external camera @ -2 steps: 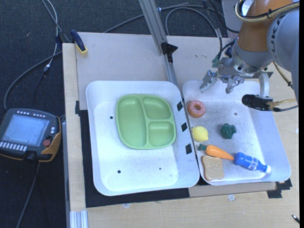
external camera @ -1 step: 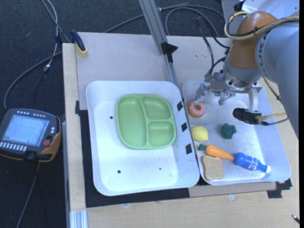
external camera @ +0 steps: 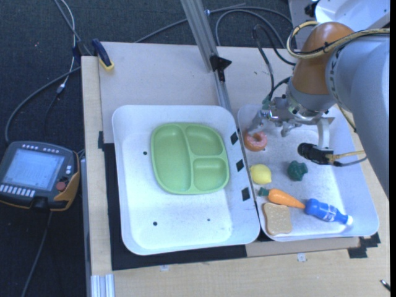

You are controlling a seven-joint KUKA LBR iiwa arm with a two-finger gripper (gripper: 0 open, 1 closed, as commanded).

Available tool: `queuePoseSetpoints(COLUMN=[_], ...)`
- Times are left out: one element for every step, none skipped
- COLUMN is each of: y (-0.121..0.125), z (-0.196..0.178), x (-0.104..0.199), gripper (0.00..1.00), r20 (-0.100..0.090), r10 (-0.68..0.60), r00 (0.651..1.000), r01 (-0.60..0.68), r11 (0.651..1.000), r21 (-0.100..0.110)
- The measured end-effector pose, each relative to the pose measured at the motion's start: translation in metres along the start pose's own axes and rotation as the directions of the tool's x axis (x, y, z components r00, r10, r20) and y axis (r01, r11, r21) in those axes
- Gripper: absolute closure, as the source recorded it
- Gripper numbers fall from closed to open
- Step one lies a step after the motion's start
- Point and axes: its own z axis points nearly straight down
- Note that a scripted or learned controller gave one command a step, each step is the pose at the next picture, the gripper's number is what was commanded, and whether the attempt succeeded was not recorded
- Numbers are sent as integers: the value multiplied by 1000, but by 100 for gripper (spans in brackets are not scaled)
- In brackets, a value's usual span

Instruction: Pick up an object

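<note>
Pale wooden bench point(external camera: 154, 79) on a dark carpeted floor point(external camera: 37, 240).

The bench top is light tan, bare along its far side, with a black mat point(external camera: 114, 252) showing under the bins at its left and near edges. A slanted aluminium post point(external camera: 198, 23) rises from the far edge. A blue and yellow clamp point(external camera: 103, 54) sits at the far left corner. On the floor to the left lies a teach pendant point(external camera: 37, 175) with a lit grey screen and orange trim, and thin cables point(external camera: 62, 17) trail across the speckled carpet. The light is even and soft.
</note>
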Motion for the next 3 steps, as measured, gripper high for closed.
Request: queuePoseSetpoints(y=[0,5,7], z=[-8,-71,-121], x=[1,-4,-4], gripper=[100,100,100], r20=[-2,-2,-2], r10=[1,1,0], r00=[1000,1000,1000], r01=[-1,-1,0], r11=[1000,1000,1000], r21=[2,11,10])
